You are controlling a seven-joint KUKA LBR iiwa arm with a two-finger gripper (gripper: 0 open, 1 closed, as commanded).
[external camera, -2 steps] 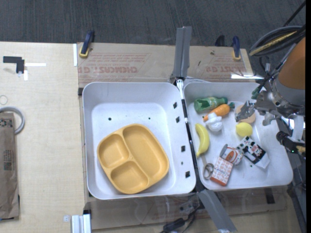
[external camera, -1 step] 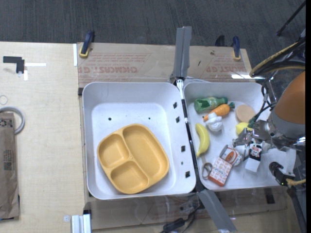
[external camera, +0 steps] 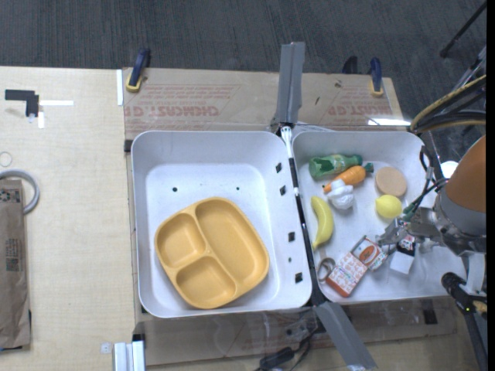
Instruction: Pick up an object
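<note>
Here the gripper (external camera: 402, 240) hangs low in the right bin (external camera: 344, 137), just right of the red and white packet (external camera: 354, 264); whether its fingers are open or closed cannot be told, and nothing is seen held. Left of the packet lies the banana (external camera: 322, 221). Above the packet sit the lemon (external camera: 388, 205), tan disc (external camera: 391, 182), carrot (external camera: 346, 178) and green bottle (external camera: 334, 165). Far left of it, the left bin (external camera: 147, 199) holds a yellow divided plate (external camera: 211, 252).
</note>
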